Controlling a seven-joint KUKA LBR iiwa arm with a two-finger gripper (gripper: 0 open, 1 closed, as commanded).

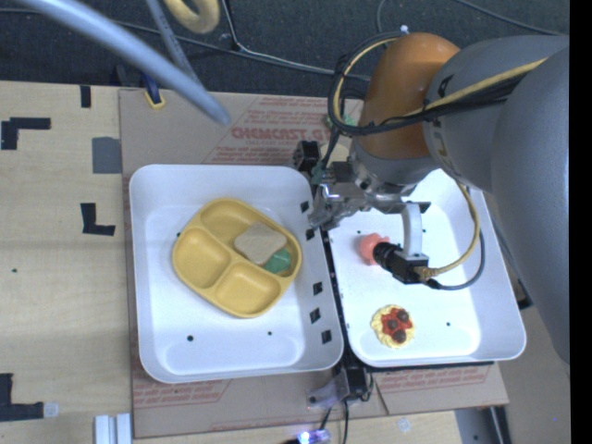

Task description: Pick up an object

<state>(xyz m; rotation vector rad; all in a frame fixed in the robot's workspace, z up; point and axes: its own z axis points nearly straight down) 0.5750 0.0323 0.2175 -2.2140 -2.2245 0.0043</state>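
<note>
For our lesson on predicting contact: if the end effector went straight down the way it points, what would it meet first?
Probably the raised white rim where the two shallow bins meet, since the end effector hangs over it; the pink rounded object lies off to one side. Depth is unclear.

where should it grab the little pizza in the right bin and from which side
Probably by opposite edges of its rim, from straight above. The pizza lies flat on the right bin floor with bare floor all round, so the jaws fit either side; it looks too thin to take from the side.
</note>
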